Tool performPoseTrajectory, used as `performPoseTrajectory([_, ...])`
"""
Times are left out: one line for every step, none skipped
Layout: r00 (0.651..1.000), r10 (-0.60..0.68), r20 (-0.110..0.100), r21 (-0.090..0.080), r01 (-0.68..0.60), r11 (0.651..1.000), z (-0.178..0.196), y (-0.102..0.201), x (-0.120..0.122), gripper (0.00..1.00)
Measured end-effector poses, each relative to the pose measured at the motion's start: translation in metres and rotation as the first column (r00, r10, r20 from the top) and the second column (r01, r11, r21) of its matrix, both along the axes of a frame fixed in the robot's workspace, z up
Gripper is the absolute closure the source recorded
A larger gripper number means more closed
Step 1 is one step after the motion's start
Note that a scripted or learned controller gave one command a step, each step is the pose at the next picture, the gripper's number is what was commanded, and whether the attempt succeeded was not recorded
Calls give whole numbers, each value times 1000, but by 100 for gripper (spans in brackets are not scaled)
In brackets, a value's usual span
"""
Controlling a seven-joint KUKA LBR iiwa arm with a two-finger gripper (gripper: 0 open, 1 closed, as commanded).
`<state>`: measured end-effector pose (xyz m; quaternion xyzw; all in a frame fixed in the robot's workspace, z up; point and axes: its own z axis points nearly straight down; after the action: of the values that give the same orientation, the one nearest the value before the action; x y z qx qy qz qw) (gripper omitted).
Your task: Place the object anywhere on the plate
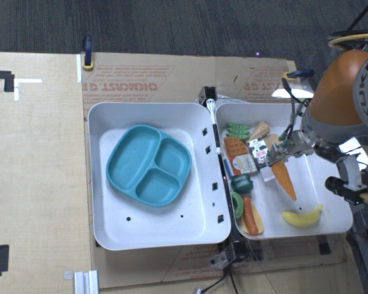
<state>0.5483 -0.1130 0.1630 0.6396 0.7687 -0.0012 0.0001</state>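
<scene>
Jaws sit low in the right bin, can't tell if they're gripping anything. Carrot lies right at their 5 o'clock. Plate is over in the left bin.

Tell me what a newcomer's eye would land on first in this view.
Probably the blue divided plate, lying alone in the left bin with nothing on it. Next, the orange band of the arm at the right, reaching over the right bin, its pincer down among a crowd of toy foods. An orange carrot lies just below the pincer, and a yellow banana sits near the bin's front edge.
</scene>
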Motion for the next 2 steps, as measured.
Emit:
performPoseTrajectory([999, 52, 1, 1, -52, 999, 28, 104, 27, 100])
performPoseTrajectory([992, -123, 1, -2, 123, 992, 27, 161, 47, 100])
